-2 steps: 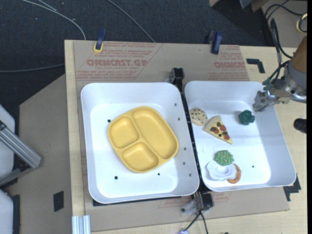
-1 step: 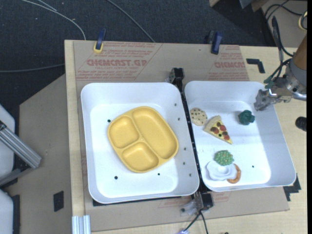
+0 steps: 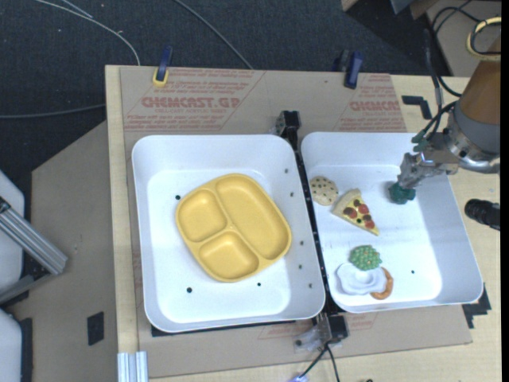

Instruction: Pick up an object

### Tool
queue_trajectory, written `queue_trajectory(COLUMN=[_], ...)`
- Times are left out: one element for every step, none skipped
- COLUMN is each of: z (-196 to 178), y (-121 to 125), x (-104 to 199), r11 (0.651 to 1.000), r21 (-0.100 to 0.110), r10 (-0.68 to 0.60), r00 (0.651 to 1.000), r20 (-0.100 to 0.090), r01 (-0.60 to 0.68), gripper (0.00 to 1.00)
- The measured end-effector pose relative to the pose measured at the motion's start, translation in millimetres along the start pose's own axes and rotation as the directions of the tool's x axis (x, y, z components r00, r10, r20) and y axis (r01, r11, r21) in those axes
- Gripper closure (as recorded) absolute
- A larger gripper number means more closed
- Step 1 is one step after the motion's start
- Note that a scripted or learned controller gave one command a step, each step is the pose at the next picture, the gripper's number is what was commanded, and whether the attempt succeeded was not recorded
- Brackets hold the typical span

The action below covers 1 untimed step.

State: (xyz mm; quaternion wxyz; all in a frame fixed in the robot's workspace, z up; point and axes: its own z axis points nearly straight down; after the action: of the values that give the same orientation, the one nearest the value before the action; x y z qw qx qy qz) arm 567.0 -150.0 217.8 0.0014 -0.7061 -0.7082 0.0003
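A: Left bin (image 3: 151, 213) has the yellow tray (image 3: 231, 226); right bin (image 3: 453, 237) has pizza slice (image 3: 356, 211), cookie (image 3: 323, 189), broccoli (image 3: 365, 256).

B: Target?

A: Small teal object (image 3: 401, 192), far right. Looks light, rigid; grab across its sides.

B: Jaws?

A: Gripper (image 3: 407, 183) right on top of it. Open or shut, can't tell.

bench (image 3: 127, 213), left bin (image 3: 159, 293), right bin (image 3: 445, 285)

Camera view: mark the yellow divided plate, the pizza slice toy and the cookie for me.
Yellow divided plate (image 3: 231, 226): camera view, on the ridge where its three compartments meet.
Pizza slice toy (image 3: 355, 211): camera view, on the topped middle of the wedge.
Cookie (image 3: 323, 189): camera view, on the centre of its speckled face.
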Motion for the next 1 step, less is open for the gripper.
queue_trajectory(z=[-11.2], y=[-18.5], x=[51.8], r11=[1.000], r21=[0.000], r10=[-0.001], r00=[1.000], r20=[-0.001], r01=[0.001], gripper=[1.00])
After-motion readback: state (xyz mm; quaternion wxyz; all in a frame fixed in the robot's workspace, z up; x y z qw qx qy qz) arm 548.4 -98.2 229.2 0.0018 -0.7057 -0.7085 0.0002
